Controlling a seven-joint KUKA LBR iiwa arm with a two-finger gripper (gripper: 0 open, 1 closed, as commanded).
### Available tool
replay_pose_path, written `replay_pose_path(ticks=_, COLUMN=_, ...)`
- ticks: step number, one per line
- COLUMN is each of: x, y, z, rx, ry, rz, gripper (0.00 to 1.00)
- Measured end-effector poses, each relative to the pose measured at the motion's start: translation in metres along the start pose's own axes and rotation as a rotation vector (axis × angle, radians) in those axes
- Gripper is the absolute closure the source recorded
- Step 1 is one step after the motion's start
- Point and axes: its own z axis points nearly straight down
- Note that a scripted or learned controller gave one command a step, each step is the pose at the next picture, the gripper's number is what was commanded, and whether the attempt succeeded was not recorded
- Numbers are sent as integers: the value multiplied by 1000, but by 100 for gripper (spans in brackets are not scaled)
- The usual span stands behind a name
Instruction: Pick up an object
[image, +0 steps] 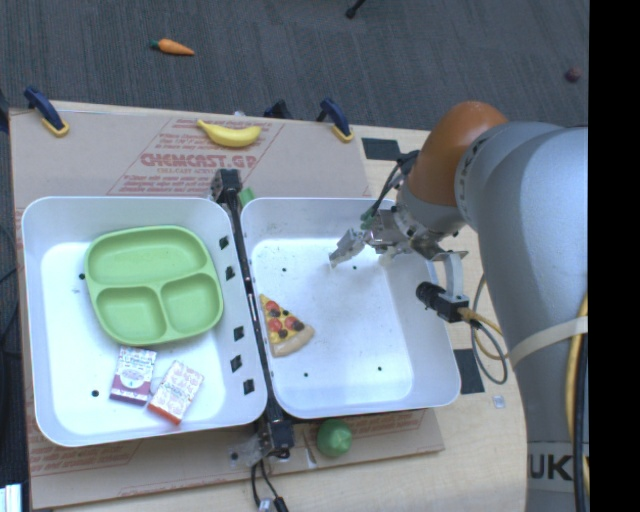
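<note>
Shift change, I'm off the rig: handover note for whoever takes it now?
Gripper: over the upper part of the right white bin, nothing seen between its fingers; open or shut not readable.
Right bin: toy pizza slice near its left wall, away from the gripper.
Left white bin: green three-compartment plate; two small printed packets below it.
Outside the bins: yellow banana on the cardboard, green ball at the front edge, orange carrot on the floor.
Done: nothing picked.
Left: the whole pick.
</note>
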Motion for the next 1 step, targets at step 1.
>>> replay_pose_path(ticks=1, x=4, y=20, z=0, rx=-1, ry=0, rz=0, gripper=0)
